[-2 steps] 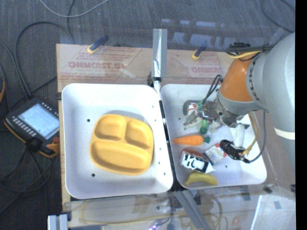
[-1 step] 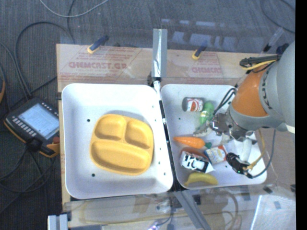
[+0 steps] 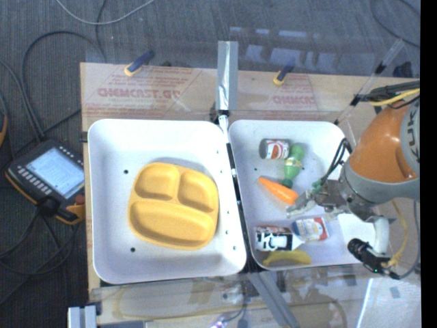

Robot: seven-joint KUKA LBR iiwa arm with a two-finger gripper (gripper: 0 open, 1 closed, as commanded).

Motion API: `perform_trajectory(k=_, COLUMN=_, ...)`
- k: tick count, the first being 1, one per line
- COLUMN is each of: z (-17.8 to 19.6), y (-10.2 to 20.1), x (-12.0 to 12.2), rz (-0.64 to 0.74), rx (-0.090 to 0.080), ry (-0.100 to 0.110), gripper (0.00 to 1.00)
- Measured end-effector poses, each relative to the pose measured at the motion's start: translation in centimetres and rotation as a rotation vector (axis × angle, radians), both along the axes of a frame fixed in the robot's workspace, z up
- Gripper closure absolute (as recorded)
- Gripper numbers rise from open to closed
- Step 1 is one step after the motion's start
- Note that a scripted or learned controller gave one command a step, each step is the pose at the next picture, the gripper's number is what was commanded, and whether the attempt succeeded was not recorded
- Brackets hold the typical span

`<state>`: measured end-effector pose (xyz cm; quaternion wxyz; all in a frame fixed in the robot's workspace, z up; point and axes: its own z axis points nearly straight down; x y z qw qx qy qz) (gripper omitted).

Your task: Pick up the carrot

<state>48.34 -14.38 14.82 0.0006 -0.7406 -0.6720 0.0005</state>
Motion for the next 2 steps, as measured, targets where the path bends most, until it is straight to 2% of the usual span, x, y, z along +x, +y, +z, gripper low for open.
perform_trajectory(k=1, z=-5.8, y=1.1, x=4.4, rz=0.182, rx=-0.002, ry=-0.003, gripper=0.0)
perform_trajectory(k=2, z=-5.9, y=2.7, x=8.1, rz=0.192, rx=-0.004, ry=-0.008, gripper=0.0)
